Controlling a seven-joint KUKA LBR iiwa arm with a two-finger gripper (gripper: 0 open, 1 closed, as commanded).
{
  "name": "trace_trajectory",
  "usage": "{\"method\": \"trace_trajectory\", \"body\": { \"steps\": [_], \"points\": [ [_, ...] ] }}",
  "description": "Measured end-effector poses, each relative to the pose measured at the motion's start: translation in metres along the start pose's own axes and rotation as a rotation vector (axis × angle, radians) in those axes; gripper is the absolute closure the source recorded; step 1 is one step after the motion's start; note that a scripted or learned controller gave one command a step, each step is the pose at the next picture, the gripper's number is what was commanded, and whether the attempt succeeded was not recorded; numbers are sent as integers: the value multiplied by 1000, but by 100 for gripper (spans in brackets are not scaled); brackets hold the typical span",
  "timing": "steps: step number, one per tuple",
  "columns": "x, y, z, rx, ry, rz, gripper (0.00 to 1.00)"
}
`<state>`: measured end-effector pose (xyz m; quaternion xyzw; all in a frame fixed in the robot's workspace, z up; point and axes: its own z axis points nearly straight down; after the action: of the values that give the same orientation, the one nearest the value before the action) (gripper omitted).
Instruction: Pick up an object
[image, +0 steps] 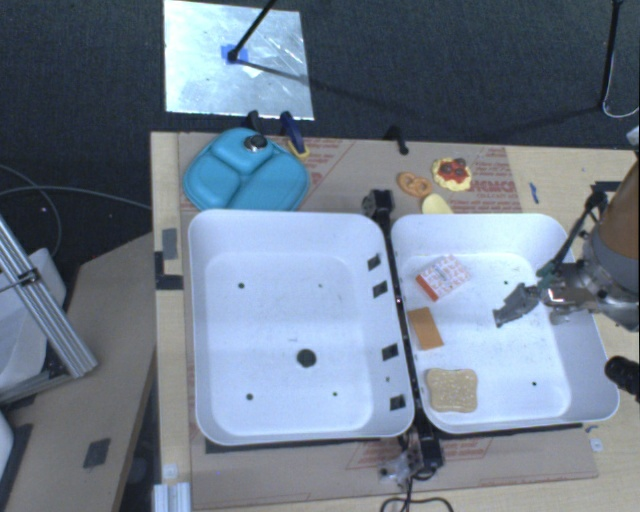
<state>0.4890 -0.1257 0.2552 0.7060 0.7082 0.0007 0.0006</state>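
The right bin (575, 400) holds three things. A small red-and-white patterned box (442, 276) lies near its back left, a flat orange-brown block (425, 327) sits against its left wall, and a tan toast-like slice (452, 390) rests at the front left. My gripper (510, 307) hangs over the middle of this bin, right of the orange-brown block and below-right of the patterned box. It looks open, and nothing shows between its fingers. The left bin (215, 300) holds a small dark disc (306, 358).
Behind the bins on the cardboard lie a blue divided plate (246, 172), a round red-topped toy food piece (452, 173), an orange piece (413, 184) and a yellow piece (436, 204). Black clips (388, 352) line the wall between the bins.
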Motion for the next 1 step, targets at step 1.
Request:
{"method": "trace_trajectory", "body": {
  "steps": [1],
  "points": [
    [46, 30, -104, -14, -1, -8, 0]
  ]
}}
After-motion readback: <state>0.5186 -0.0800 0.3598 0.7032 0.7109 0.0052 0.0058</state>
